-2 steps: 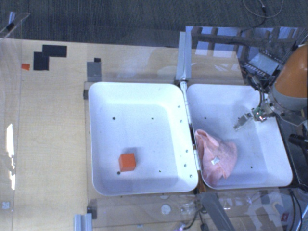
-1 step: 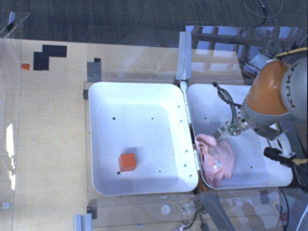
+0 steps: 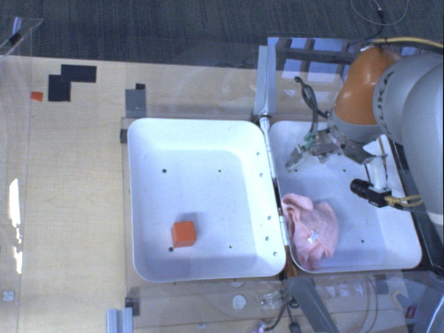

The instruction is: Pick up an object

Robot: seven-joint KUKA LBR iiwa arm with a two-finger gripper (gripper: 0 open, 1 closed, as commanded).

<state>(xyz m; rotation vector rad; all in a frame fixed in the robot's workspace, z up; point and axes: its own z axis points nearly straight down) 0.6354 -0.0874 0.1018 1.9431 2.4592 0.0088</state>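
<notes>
- Gripper (image 3: 300,157), a small grey two-finger tool at the end of the grey arm with its orange band (image 3: 361,85), hangs over the upper part of the right-hand shallow white bin (image 3: 409,255), close to that bin's left wall.
- Whether its tips are spread or pressed together I cannot tell; they are too small and blurred against the white floor. Nothing shows between them, so I judge it to be carrying nothing.
- Nearest candidate is a crumpled pink cloth (image 3: 312,229) lying in the lower left part of the same right bin, against the divider between the two bins.
- From the gripper, the cloth lies toward the camera's near edge, almost straight down the picture and only slightly to the right. The two are apart, with bare bin floor between them.
- The cloth's long axis runs roughly from the upper left to the lower right of the bin, along the divider. A small pale tag sits near its middle; nothing on it can be read.
- A second candidate, a small orange block (image 3: 184,234), rests in the lower left part of the left-hand white bin (image 3: 139,186), well apart from the gripper and across the divider.
- With one arm only, I judge the cloth the readier target: same bin, short travel, no wall to clear.
- No brand, label or legible writing appears anywhere. The bench carries black marker shapes (image 3: 69,80) and a small orange square (image 3: 37,96) at the far left.
</notes>
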